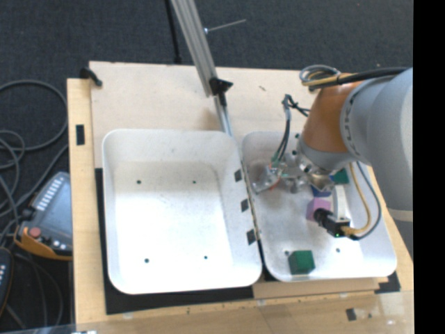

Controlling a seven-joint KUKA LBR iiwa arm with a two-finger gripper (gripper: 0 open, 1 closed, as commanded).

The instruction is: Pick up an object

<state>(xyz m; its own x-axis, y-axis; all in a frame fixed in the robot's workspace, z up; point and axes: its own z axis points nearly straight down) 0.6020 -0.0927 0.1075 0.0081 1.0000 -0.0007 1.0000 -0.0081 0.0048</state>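
**Pincer low in the right bin, objects off to its side**

Down in the right bin sits the pincer, close to the bin's left wall and in its upper half, hanging from the grey arm that reaches in from the right with its orange band above the wrist. Whether it is parted or closed I cannot tell from where I stand; the metal parts blur together, and I see nothing clearly caught in it.

A green block lies near the bin's lower edge, well apart from the pincer, below it and a little to its right. A purple object rests nearer the bin's middle, to the right of the pincer and partly under the wrist. A small teal piece peeks out beside the wrist, toward the bin's right side.

The left bin lies alongside, its right wall touching the right bin. Both rest on the wooden worktop.
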